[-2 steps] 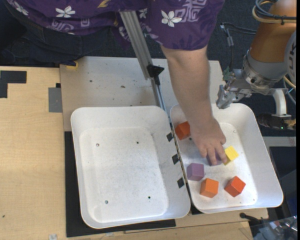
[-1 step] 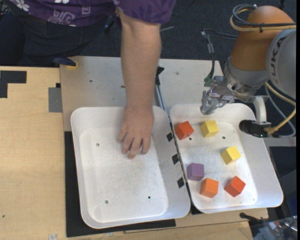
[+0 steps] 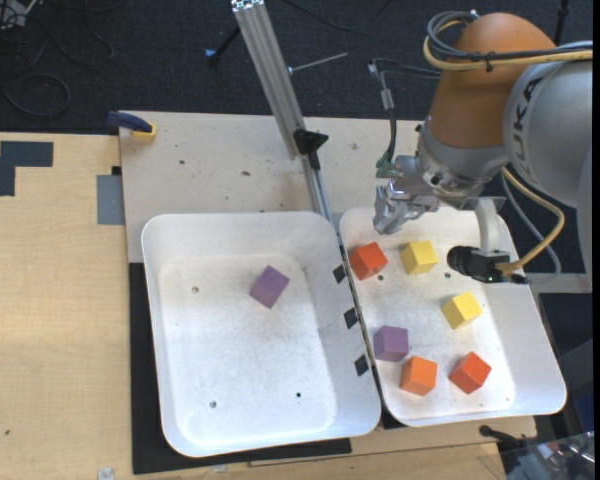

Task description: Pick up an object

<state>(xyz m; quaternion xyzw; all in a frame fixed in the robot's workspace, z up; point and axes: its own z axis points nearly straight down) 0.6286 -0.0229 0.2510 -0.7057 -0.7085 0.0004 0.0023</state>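
My gripper (image 3: 391, 218) hangs over the far left corner of the right bin (image 3: 540, 368), just above and behind an orange-red cube (image 3: 368, 260). Nothing shows between its fingers. A yellow cube (image 3: 419, 257) lies right of the orange-red one. Further into the same bin lie another yellow cube (image 3: 461, 309), a purple cube (image 3: 390, 343), an orange cube (image 3: 418, 374) and a red cube (image 3: 470, 372). The left bin (image 3: 180, 388) holds one purple cube (image 3: 269, 286).
A slanted aluminium bar (image 3: 280, 98) runs from the far side down to the gap between the bins. Black clips (image 3: 352, 316) line the shared bin edge. A blue-and-yellow clamp (image 3: 130, 124) sits at the bench's far left corner. A black fitting (image 3: 477, 262) overhangs the right bin.
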